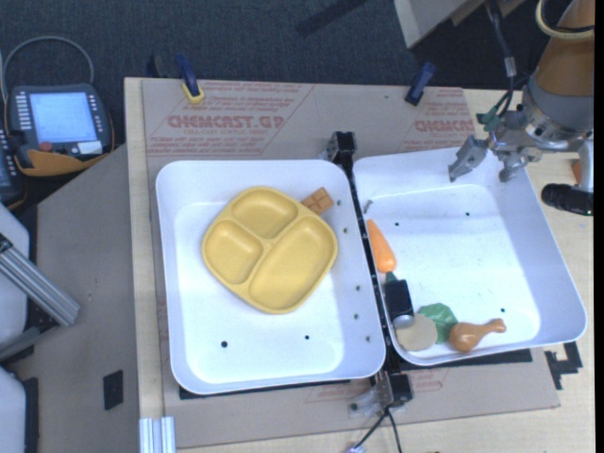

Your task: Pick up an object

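So we see the gripper (488, 159) up at the far edge of the right bin (528, 253), its two fingers (461, 163) spread apart with nothing between them. It hangs over the bin's back rim, well apart from the objects. The arm (566, 55) comes in from the upper right, orange band showing.

We count the right bin's things all along its left and near side: a carrot (380, 245) lying against the left wall, a black block (397, 298) just below it, a pale round piece (415, 332) touching a green item (439, 315), and a drumstick (475, 332) just beside those at the near edge.

We see the left bin (189, 328) holding a yellow divided plate (270, 249), sitting toward the back half. A small brown waffle-like piece (318, 200) pokes out at the plate's upper right edge, touching it.

Both bins sit on a cardboard sheet (236, 111). A pendant (58, 125) with a lit screen lies off to the left.
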`<state>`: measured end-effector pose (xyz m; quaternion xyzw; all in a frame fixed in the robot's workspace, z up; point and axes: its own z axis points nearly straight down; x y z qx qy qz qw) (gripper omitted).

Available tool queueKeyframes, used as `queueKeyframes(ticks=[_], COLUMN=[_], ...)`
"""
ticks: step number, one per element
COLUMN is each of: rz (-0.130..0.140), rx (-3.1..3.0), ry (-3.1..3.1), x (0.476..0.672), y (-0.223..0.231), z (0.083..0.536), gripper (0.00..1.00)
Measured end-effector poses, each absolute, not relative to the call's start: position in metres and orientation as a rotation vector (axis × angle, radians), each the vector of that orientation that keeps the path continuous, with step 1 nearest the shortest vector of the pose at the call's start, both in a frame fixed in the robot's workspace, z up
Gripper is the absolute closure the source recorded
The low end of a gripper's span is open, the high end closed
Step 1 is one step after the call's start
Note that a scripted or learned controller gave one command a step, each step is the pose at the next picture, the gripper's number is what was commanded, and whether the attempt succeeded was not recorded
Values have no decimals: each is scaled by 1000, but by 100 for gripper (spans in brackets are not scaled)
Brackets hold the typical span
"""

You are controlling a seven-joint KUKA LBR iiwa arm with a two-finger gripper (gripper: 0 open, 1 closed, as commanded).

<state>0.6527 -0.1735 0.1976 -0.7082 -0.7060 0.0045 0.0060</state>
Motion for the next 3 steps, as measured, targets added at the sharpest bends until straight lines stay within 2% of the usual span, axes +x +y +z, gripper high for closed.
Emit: queueKeyframes(ticks=[1, 3], rz=[0, 2], rx=[-2222, -2221], ry=[-2222, -2220], x=[656, 656], y=[-173, -187], z=[208, 102], gripper=[0, 0])
